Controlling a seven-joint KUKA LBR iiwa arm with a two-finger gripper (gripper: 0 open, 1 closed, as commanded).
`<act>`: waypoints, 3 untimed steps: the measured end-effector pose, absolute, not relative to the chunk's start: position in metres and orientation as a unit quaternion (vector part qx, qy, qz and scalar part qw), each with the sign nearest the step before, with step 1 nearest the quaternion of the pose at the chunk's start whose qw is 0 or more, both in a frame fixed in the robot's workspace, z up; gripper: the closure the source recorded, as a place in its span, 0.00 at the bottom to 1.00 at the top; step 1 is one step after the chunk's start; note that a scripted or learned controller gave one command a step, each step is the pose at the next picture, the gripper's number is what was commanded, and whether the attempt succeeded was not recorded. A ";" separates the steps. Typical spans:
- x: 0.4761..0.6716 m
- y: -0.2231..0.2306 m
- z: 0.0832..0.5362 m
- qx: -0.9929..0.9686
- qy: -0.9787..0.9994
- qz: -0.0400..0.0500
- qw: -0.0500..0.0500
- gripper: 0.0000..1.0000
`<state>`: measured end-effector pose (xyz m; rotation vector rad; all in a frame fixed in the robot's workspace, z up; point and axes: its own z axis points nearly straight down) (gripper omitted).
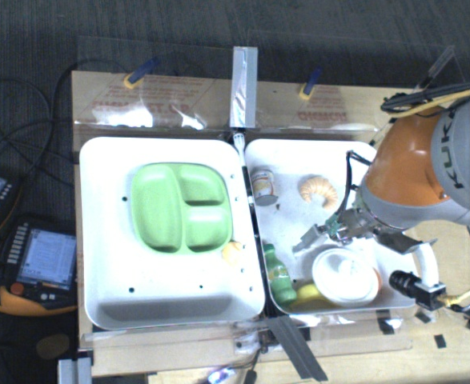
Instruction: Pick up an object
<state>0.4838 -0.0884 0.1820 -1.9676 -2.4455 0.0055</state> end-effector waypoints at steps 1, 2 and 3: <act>0.561 -0.112 0.106 -0.578 -0.816 0.002 0.002 0.00; 0.547 -0.215 0.213 -0.539 -0.842 0.002 0.000 0.00; 0.624 -0.138 0.208 -0.532 -0.847 0.001 0.001 0.00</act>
